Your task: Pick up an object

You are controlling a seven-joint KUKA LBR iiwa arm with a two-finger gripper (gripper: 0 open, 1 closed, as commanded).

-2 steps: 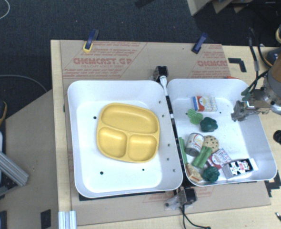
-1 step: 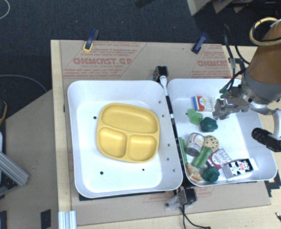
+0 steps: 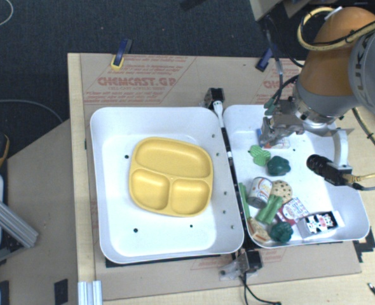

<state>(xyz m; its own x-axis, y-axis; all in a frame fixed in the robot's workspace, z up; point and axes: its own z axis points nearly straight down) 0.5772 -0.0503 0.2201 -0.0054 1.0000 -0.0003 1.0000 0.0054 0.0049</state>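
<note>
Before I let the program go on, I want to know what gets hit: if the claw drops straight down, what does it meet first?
Probably the light green piece just under the claw, or bare floor of the right bin beside it; depth is unclear.

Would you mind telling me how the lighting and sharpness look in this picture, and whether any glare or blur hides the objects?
In the camera view, light is even and soft; the left bin shows mild bright wash on its white floor, no harsh glare; the yellow tray is crisp with faint shading in its compartments; the gripper is slightly soft and dark, so its fingers are hard to read; small items in the right bin stay legible.
</note>
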